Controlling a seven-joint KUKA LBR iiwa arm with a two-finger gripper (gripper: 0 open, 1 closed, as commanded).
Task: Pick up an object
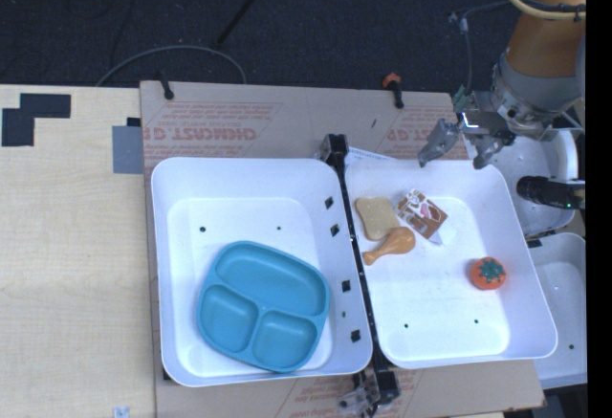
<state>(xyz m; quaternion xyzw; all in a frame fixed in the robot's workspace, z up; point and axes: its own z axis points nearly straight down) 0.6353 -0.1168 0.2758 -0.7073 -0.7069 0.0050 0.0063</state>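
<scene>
- The gripper (459, 146) hangs over the far edge of the right bin (535, 311). Its two fingers stand clearly apart and there is nothing between them.
- The right bin holds four small things, all lying loose on the white floor. A toy chicken drumstick (390, 245) lies near the middle divider, with its thin bone end toward the left.
- Just beyond the drumstick on the far side is a tan slice like bread (376, 212). They seem to touch or almost touch (I cannot tell which).
- To the right of the slice lies a small printed packet (422, 213), tilted, very close to the thick end of the drumstick.
- An orange toy fruit with a green top (489, 274) sits alone toward the right wall, well apart from the others.
- The left bin (172, 215) contains a blue divided plate (263, 305), which is flat and wide.
- I judge the orange fruit the easiest to pick: it looks light, hard and round, so it may roll or slip, and the fingers should close across its widest part from above.
- The drumstick is probably stiff plastic too; the thick end gives better hold, but the neighbours are crowded there.
</scene>
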